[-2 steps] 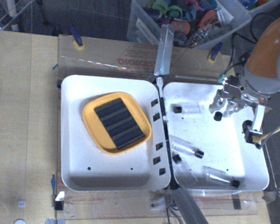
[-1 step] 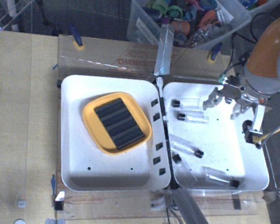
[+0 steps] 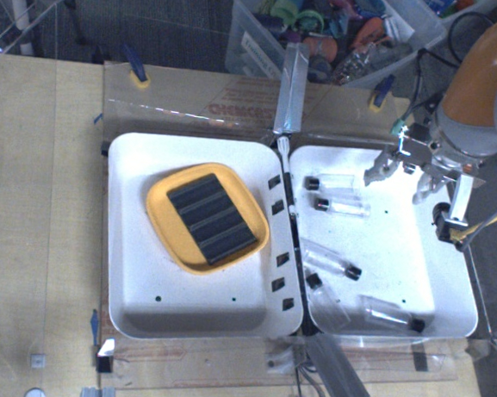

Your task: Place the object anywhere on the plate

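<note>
1. The gripper hangs above the back of the right bin, near its far right corner. Its two fingers stand apart with nothing between them, so the pick is, by my reading, the step in hand and not yet made.
2. The things to pick are clear tubes with black caps, all lying flat in the right bin: one tube and a second tube sit close together just in front of the gripper, a third tube lies toward the middle, and a fourth tube rests near the front edge.
3. To do it well, I would aim for one of the two nearest tubes, turn the fingers across the tube's narrow width rather than along its length, and come straight down over its middle.
4. The tubes look smooth, round and see-through, so they will likely roll or slip; a centred, squared grip should matter more than speed. The two back tubes lie near each other, so a finger could nudge the neighbour.
5. The plate sits in the left bin: yellow, squarish with rounded corners and a raised rim, with a dark ribbed insert in its middle.
6. The carry must lift over the divider between the bins. Setting the tube along the ribs may keep it from rolling off.
</note>
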Robot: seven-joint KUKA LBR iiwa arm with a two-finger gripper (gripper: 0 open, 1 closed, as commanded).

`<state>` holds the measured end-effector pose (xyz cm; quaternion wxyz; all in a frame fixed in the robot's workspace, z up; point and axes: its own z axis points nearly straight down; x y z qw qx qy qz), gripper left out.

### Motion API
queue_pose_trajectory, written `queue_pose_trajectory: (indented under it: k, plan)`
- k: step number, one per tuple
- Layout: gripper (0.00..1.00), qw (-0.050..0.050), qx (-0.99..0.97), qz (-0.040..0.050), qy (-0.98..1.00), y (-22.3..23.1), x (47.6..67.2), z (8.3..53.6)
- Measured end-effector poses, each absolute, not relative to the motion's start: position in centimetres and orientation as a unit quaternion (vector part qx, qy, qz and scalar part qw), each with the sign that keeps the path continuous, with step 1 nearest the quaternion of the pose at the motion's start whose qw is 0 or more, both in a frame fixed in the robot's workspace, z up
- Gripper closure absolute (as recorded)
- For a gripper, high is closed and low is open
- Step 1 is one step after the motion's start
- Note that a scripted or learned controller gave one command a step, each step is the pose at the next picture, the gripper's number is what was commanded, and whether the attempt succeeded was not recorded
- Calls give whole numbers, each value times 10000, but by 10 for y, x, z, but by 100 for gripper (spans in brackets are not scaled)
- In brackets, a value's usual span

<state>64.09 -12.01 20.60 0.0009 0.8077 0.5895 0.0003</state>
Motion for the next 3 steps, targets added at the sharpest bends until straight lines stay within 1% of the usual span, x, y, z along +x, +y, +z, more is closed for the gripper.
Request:
queue_pose_trajectory:
  k: [1, 2, 3]
  plan:
    - [0, 7, 8080, 2, 5892, -89, 646, 208]
    - [0, 7, 8169, 2, 5767, -93, 657, 214]
    - [0, 9, 8233, -1, 5676, -90, 667, 204]
